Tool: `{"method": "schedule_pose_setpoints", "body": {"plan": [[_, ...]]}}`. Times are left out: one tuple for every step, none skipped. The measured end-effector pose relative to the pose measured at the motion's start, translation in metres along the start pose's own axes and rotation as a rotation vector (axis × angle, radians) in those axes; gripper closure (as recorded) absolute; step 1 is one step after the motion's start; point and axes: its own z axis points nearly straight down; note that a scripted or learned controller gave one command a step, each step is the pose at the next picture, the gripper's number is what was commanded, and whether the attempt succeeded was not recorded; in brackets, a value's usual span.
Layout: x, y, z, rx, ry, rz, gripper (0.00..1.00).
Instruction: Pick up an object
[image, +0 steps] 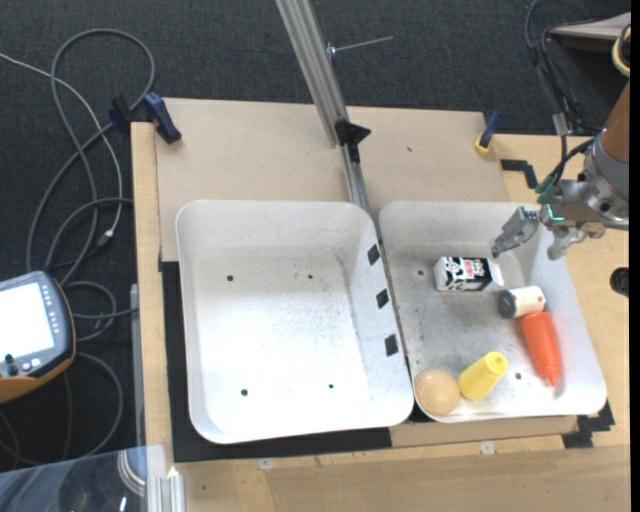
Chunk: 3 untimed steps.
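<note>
**Gripper open above the right bin, objects lying loose**

While four or five small objects lie in the right bin (590, 385), none of them sits between the gripper's fingers. A black-and-white carton (463, 273) lies on its side near the middle of the bin. Just to its right is a small white cylinder with a dark end (521, 301), touching the top of an orange carrot (543, 347) that points toward the near rim. A yellow bottle (482, 376) lies tilted beside a round tan ball (437, 391) at the bin's near edge. The gripper (535, 237) hangs over the far right part of this bin, beyond the carton, its two fingers spread apart with nothing in them. The left bin (200, 330) stands alongside, touching the right one.
</note>
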Motion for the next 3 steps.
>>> {"method": "schedule_pose_setpoints", "body": {"plan": [[0.005,0.000,0.063,0.006,0.001,0.001,0.00],[0.002,0.000,0.106,0.004,0.001,0.001,0.00],[0.008,-0.002,0.149,0.005,0.001,0.001,0.00]]}}
